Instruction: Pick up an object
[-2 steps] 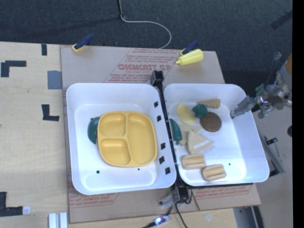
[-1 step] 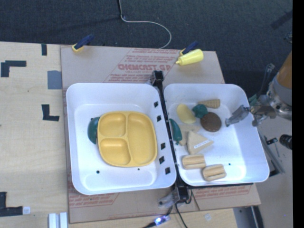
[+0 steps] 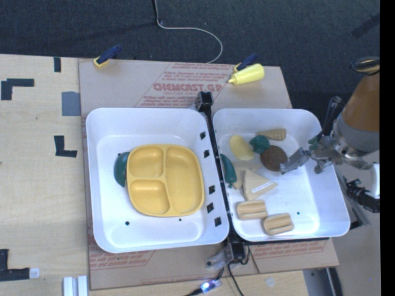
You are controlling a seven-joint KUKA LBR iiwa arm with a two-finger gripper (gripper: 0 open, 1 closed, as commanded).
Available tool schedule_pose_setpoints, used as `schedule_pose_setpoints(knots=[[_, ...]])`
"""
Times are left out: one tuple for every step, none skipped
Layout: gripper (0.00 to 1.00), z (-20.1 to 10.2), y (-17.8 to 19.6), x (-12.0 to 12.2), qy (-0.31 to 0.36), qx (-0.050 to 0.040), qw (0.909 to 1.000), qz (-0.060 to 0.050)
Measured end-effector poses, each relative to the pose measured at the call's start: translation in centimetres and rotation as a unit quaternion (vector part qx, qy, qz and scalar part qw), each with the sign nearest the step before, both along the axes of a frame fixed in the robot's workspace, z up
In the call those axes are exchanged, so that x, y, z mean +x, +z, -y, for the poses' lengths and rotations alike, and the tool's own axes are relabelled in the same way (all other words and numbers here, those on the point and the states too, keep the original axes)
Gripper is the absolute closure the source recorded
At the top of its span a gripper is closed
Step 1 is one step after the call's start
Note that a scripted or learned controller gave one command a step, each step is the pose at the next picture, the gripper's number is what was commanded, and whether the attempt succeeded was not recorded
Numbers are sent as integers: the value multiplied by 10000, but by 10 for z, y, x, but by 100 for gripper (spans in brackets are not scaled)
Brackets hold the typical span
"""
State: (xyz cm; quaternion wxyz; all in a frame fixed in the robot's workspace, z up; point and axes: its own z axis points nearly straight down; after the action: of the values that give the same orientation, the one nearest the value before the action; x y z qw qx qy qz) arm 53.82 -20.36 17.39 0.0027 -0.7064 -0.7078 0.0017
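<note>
The right bin holds several toy foods: a pale yellow lemon shape, a teal piece, a tan ridged cone, a brown round piece, a beige wedge and two tan rolls. A green piece lies against the divider. My gripper hangs low over the right bin's right side, just right of the brown round piece. Nothing shows held in it.
The left bin carries a yellow divided plate with a teal object tucked under its left edge. Yellow clamps sit on the cardboard behind the bins. A cable runs over the dark floor.
</note>
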Motion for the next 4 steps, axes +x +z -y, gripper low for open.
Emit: schedule_pose_setpoints(knots=[[0,3,-52,-10,-6,0,10000,-6],[0,3,-90,-10,-5,-10,10000,19],[100,3,-78,-9,-3,-24,10000,39],[100,1,-35,-12,-4,-10,10000,41]])
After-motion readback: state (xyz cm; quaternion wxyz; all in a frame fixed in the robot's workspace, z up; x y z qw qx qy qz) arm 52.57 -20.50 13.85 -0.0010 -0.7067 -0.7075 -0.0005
